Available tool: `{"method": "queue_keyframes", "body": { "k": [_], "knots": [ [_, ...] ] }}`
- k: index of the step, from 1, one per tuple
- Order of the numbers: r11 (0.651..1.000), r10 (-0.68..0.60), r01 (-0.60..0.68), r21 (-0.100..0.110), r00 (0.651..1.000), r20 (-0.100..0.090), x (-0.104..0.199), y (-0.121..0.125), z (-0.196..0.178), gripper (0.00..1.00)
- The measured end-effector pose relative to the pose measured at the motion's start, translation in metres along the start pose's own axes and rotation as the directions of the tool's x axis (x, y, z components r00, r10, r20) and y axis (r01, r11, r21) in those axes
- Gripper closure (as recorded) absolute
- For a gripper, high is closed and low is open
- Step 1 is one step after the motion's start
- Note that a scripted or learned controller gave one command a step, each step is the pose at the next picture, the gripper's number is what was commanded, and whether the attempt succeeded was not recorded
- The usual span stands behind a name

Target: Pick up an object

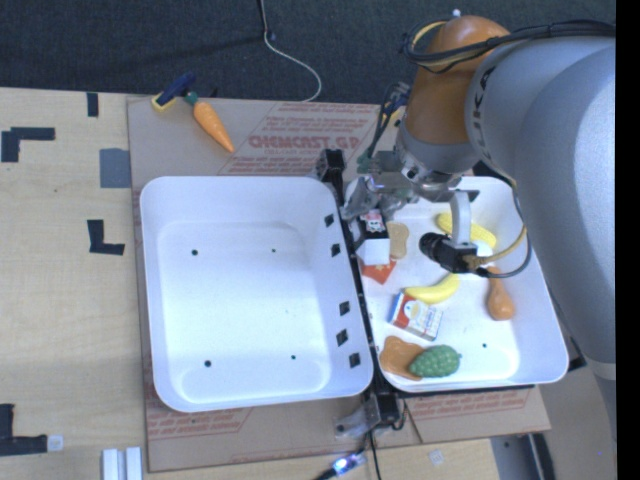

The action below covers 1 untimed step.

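green toy [436, 361] well below pincer [375, 218], banana [433, 290] nearer

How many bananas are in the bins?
2. One banana lies mid-bin in the right bin; another banana sits behind it, partly covered by the arm, which may hide more.

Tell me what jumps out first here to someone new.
The big grey arm with its orange band fills the upper right, its gripper down over the right bin. That bin holds a clutter of toy food: a banana, a small carton, a green vegetable. A toy carrot lies alone outside on the cardboard, upper left.
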<state>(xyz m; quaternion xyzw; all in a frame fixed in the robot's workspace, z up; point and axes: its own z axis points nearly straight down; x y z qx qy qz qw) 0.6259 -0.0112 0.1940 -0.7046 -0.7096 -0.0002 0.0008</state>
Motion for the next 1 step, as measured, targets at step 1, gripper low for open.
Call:
{"method": "queue_keyframes", "body": {
  "k": [1],
  "knots": [
    [1.0,0.005,-0.005,-0.002,1.0,0.001,0.0036,-0.0168,-0.0471,1.0]
  ]
}}
